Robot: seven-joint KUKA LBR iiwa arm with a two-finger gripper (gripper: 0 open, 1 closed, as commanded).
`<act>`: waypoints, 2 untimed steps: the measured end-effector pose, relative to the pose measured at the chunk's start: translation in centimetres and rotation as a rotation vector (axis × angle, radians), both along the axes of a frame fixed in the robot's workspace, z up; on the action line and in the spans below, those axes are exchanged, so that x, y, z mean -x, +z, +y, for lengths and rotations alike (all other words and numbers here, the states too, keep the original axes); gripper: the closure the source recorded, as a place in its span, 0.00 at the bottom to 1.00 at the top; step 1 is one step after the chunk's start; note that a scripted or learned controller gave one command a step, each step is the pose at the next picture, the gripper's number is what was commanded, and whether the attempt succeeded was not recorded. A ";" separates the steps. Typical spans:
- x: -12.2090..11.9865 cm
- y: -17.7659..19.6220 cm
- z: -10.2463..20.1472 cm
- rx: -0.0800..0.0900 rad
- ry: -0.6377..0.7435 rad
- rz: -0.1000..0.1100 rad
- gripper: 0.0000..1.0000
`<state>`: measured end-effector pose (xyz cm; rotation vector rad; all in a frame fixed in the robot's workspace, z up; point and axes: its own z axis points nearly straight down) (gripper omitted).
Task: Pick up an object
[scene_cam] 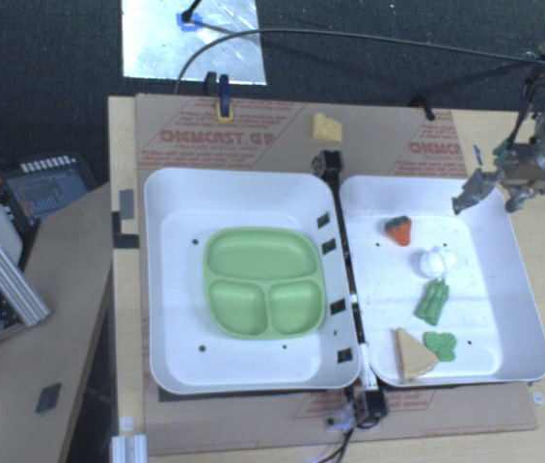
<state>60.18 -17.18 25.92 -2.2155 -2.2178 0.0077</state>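
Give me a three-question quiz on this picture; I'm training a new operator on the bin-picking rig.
1. True or false: the green tray lies in the right bin.
2. Which item in the right bin lies nearest the gripper?
A. the sandwich wedge
B. the strawberry
C. the white ball
3. Fill in: the yellow piece lies outside both bins, on the ____ sheet behind them.

Key
1. False: it lies in the left bin.
2. B
3. cardboard
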 end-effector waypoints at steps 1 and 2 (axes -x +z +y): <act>-0.2 0.6 0.0 0.002 0.002 -0.010 0.00; 0.6 -4.9 -0.5 0.001 0.000 -0.007 0.00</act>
